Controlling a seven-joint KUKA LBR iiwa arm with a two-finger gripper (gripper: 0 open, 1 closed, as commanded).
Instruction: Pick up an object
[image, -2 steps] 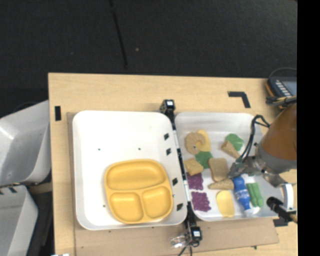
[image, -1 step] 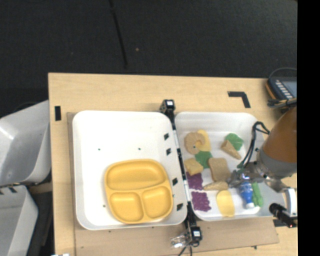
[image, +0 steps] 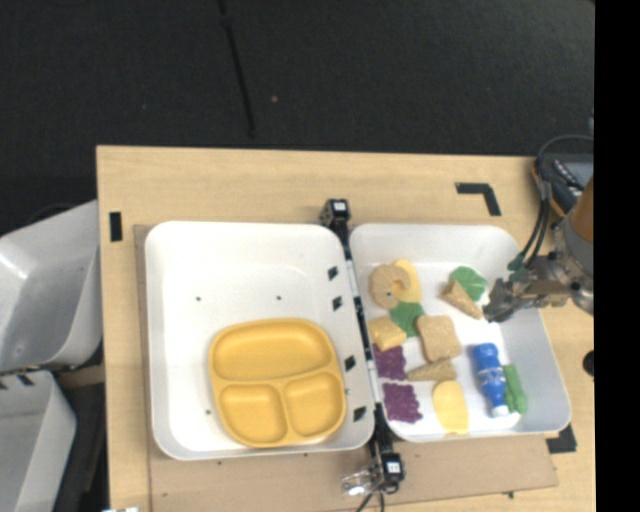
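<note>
The right white bin (image: 545, 345) holds several toy foods. Among them are a round tan bagel (image: 384, 284), a tan wedge topped with green (image: 464, 291), a slice of toast (image: 438, 338), a blue bottle (image: 486, 377), a green pickle (image: 514, 390), purple grapes (image: 403, 402) and a yellow lemon-like piece (image: 450, 406). My gripper (image: 499, 301) reaches in from the right edge. It hangs low over the right side of this bin, just right of the green-topped wedge and above the blue bottle. Nothing is visibly held.
The left white bin (image: 180, 300) carries a yellow divided plate (image: 276, 382). A black-clipped divider (image: 352, 300) runs between the bins. Dark cables (image: 548, 200) hang by the arm at the right. Bare wooden bench (image: 300, 180) lies behind the bins.
</note>
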